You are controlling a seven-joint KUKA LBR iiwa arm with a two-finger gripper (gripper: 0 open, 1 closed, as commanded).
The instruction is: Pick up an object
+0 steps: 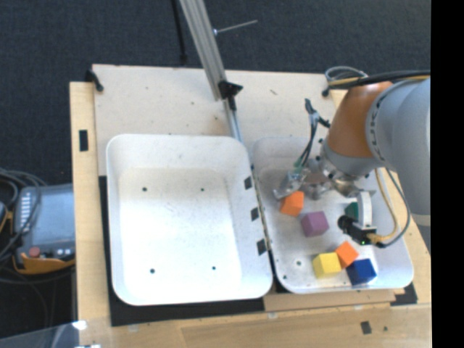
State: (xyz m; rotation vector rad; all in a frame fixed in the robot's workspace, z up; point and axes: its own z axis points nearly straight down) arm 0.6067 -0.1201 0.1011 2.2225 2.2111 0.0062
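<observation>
Landmark: right bin (290, 278). Near its front rim: blue cube (361, 271), yellow cube (327, 264), small orange cube (347, 252) touching both. Further in, mid-floor: purple cube (314, 223). Beyond it, toward bin's left wall: orange block (291, 204). Gripper (293, 188) directly over orange block; jaws — cannot tell state. Left bin (116, 151) alongside.

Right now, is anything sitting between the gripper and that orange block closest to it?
Nothing visible does. The gripper sits directly above the orange block in the right bin, with no gap between them. The purple block lies apart, on the block's other side.
</observation>
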